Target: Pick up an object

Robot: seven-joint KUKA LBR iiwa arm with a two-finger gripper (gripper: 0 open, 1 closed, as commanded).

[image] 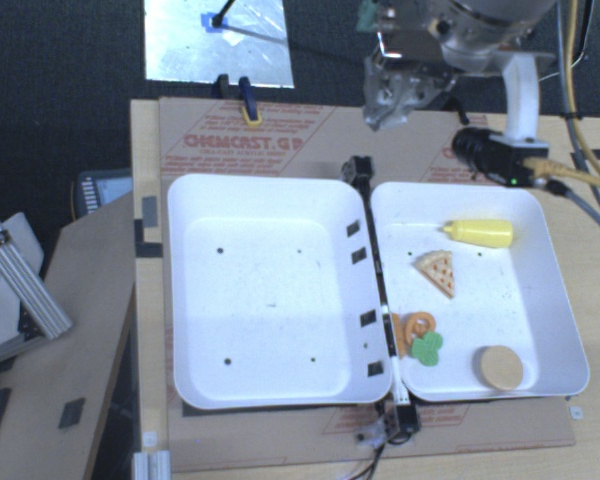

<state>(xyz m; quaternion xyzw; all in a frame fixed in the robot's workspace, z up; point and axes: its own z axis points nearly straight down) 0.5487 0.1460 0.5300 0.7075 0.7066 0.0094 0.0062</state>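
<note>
Our gripper [388, 108] hangs at upper centre; we cannot tell its state. The yellow bottle [478, 232] lies below-right of it in the right bin [565, 298], long axis left-right.

One camera is fixed above the bench [100, 298], looking down at a slant. Both bins [270, 193] sit mid-frame, fully in view. The arm [480, 8] enters past the bins' far right corner.

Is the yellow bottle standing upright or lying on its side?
Lying on its side. The yellow bottle rests lengthwise on the right bin's floor, its narrow cap end pointing toward the left bin.
</note>
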